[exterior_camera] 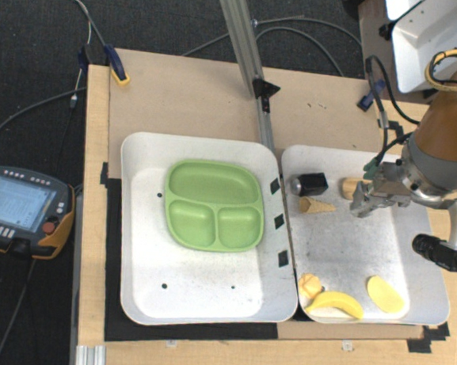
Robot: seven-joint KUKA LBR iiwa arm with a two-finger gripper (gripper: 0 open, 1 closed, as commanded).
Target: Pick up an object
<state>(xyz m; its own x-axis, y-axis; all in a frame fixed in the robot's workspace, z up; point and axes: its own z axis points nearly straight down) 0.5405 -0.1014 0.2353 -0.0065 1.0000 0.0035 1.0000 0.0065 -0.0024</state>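
Gripper (368,199) low in the right bin (342,251), finger state impossible to tell; tan wooden block (349,186) just left, touching or nearly so.

Handheld control pendant (21,214) with lit screen, on dark floor at 9 o'clock. Blue clamps (115,64) on bench edge at 11 and 1 o'clock. Slanted metal pole (243,36) at 12 o'clock. Cables across floor.
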